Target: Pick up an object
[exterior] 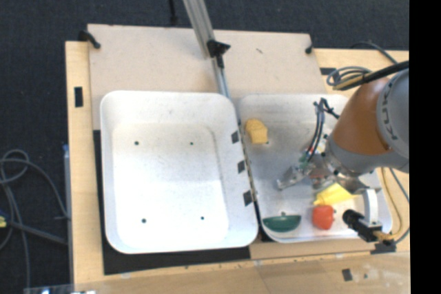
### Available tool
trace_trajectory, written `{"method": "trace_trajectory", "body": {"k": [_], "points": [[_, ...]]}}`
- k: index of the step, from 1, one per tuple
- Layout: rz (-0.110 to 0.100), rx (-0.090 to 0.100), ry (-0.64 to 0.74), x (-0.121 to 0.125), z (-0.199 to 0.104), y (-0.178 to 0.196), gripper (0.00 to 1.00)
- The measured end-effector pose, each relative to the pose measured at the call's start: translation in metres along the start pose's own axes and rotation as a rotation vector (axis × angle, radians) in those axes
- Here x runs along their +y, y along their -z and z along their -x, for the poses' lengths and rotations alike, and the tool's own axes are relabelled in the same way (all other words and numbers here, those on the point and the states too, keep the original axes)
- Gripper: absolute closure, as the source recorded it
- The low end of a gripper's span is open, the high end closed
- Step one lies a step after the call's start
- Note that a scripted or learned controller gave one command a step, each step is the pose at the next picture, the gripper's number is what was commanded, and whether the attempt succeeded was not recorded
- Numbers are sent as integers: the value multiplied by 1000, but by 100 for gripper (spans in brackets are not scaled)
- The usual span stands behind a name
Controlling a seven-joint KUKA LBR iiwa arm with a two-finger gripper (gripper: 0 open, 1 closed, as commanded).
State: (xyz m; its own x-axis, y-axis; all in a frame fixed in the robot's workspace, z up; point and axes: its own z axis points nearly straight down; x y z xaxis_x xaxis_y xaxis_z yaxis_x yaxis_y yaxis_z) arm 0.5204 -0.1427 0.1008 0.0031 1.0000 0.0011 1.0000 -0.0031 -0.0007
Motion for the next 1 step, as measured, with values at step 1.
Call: {"method": "trace_trajectory", "body": {"k": [1], "points": [[5, 2, -6, 2, 0, 11, 100]]}}
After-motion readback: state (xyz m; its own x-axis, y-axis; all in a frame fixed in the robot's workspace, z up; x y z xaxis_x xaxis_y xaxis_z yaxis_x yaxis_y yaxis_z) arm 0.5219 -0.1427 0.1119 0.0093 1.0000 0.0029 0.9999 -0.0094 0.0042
